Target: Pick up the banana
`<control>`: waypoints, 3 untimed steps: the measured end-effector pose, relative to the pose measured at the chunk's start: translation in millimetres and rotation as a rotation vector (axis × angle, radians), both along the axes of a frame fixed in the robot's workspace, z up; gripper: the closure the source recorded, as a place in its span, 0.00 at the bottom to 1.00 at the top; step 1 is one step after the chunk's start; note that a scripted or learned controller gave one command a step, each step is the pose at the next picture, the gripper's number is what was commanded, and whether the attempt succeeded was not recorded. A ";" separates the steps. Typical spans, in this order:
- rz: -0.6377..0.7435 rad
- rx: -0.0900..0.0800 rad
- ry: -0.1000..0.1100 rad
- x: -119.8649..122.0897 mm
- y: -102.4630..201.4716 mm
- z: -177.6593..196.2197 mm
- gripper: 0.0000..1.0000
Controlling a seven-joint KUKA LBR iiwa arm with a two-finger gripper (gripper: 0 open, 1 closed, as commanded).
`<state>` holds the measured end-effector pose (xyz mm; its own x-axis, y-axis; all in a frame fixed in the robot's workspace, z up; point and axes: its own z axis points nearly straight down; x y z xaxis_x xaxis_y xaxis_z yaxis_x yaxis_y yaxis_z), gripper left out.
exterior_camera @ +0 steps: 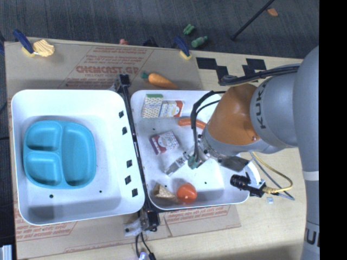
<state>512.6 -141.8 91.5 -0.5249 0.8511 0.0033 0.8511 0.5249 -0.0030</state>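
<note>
1. Cardboard (97, 64) covers the bench under two white bins set side by side, the left bin (16, 145) and the right bin (211, 184).
2. Nearest, at the right bin's near end, one tan wedge (162, 192) lies touching one red ball (186, 192).
3. Just beyond them the gripper (179, 166) sits low over the middle of the right bin, at the end of the arm (238, 118). Whether it is wide or narrow I cannot tell.
4. I cannot tell where the banana lies, so its place relative to the gripper is unclear.
5. One blue plate (59, 153) with three compartments lies in the left bin.
6. Beyond the gripper lies one small packet (164, 142), and one orange piece (190, 122) lies partly under the arm.
7. At the right bin's far end two more packets (153, 106) lie side by side, making three packets.
8. One carrot (160, 80) lies on the cardboard just past that bin.
9. Two blue clamps (24, 41) grip the far edge. One pale yellow lump (44, 49) touches the left clamp; whether it is the banana I cannot tell.
10. Farthest, two green things (189, 29) lie on the dark floor (81, 10).
</note>
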 end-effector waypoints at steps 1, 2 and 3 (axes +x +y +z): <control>0.194 -0.002 -0.006 68.2 59.3 181.8 0.00; 0.153 0.000 0.001 -14.5 92.1 127.0 0.00; -0.026 -0.002 -0.002 11.8 176.9 99.7 0.00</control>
<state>524.4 35.2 191.2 -0.5024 0.8646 0.0005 0.8646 0.5024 -0.0025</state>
